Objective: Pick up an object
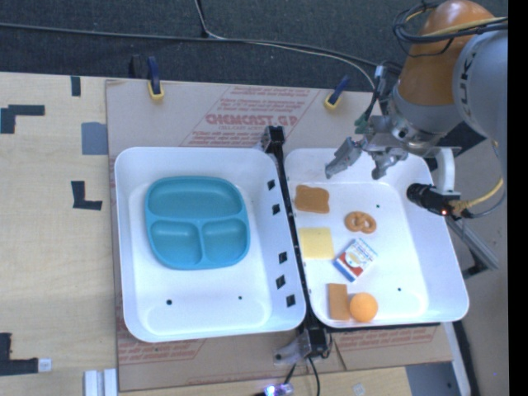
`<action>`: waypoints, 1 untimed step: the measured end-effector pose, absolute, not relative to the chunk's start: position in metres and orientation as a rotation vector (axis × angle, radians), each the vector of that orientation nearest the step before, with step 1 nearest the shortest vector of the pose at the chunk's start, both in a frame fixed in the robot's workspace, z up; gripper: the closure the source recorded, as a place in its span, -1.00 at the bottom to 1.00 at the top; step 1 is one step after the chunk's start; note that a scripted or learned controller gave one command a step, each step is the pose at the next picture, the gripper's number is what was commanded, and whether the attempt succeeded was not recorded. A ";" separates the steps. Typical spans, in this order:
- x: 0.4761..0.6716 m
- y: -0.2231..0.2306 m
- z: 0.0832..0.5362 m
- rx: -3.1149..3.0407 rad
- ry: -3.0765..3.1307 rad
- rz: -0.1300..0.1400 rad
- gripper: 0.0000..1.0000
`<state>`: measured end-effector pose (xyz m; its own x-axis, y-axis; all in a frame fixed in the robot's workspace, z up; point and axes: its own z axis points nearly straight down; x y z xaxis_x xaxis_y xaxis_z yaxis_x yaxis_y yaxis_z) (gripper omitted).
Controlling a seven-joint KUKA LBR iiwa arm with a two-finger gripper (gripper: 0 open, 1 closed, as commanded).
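We log the gripper (pixel 361 165) above the far end of the right bin (pixel 429 287), fingers spread apart with nothing between them. Below it in that bin we count a toast slice (pixel 312 199) nearest the fingers, a pretzel (pixel 360 222), a yellow cheese square (pixel 316 242), a small red-and-white carton (pixel 355 259), a brown cracker (pixel 337 301) and an orange ball (pixel 363 307) touching the cracker's right side. In the left bin (pixel 132 304) we note a teal divided plate (pixel 198 222), lying flat.
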<state>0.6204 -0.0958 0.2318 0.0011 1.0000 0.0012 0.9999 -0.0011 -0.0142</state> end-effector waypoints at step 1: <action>0.623 -0.096 0.239 -2.219 -2.222 0.002 -1.00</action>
<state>0.6229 -0.0957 0.2392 -0.0016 1.0000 0.0001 1.0000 0.0016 -0.0017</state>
